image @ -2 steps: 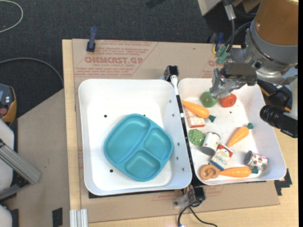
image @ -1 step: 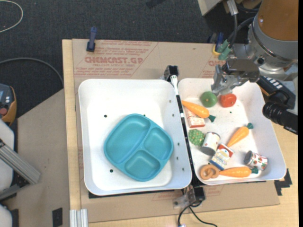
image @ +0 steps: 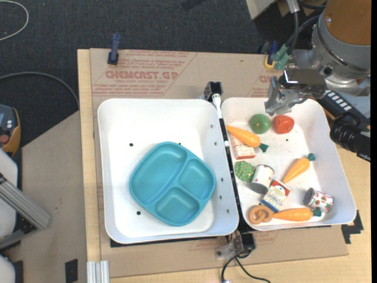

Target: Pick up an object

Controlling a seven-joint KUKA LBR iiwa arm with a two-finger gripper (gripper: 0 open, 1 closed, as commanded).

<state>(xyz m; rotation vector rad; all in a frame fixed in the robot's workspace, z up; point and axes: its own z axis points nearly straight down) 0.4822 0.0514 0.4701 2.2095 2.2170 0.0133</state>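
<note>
My gripper (image: 279, 105) hangs over the far part of the right bin (image: 337, 158), just behind a green round fruit (image: 260, 122) and a red tomato (image: 284, 123). Its fingers look open, with nothing between them. Other toy foods lie in that bin: an orange carrot (image: 243, 135) by the left wall, a small carton (image: 244, 151), a green leafy piece (image: 244, 171), a tin can (image: 261, 177), a second carrot (image: 296, 168), a boxed carton (image: 274, 194), a third carrot (image: 293, 214), a doughnut (image: 257, 214) and a patterned cup (image: 319, 201).
The left bin (image: 112, 128) holds a blue divided plate (image: 172, 183). A black clamp (image: 213, 91) sits where the two bins meet at the back. The arm's grey body and cables (image: 341, 46) fill the upper right, above the right bin's far corner.
</note>
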